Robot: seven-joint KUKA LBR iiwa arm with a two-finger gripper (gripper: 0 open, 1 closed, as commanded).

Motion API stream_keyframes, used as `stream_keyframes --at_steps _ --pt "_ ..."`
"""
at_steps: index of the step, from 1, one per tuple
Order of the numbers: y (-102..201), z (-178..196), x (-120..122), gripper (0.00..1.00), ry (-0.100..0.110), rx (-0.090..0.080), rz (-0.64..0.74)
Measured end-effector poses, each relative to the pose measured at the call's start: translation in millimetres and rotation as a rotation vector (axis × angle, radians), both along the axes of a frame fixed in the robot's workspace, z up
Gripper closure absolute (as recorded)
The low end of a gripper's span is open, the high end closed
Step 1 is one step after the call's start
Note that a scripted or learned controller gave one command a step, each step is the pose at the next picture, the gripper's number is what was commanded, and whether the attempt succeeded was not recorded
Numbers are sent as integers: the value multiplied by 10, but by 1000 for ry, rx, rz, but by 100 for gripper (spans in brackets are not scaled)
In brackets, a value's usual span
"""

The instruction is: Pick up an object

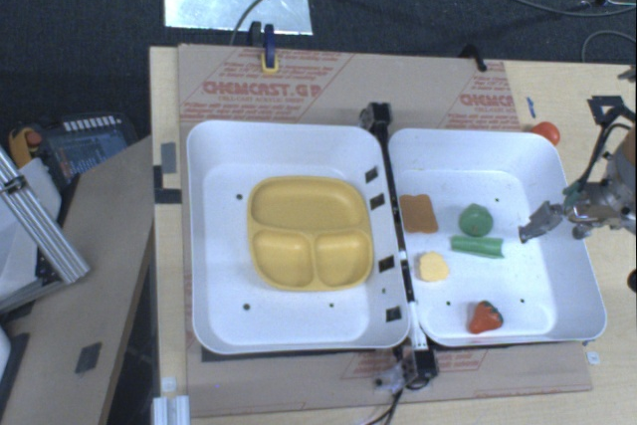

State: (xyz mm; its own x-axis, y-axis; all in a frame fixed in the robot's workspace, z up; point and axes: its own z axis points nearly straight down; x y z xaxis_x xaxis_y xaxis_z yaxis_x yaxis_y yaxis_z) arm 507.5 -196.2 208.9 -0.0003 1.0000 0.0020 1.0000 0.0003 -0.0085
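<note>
Two white bins (pixel 299 139) on a cardboard-covered bench (pixel 338 80).

My gripper (pixel 530 229) is made of grey metal. It has thin, shiny fingers (pixel 542 219) that end in small tips. Behind them sits a bumpy block with dark parts and screws. A thin black frame stands up above it.

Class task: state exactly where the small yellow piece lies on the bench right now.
The small yellow piece lies in the right bin, near its left wall, below the brown piece.
</note>
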Motion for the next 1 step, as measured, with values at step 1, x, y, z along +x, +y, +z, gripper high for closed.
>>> stream_keyframes --at_steps 1 --pt "3 49 26 0 -10 -3 3"
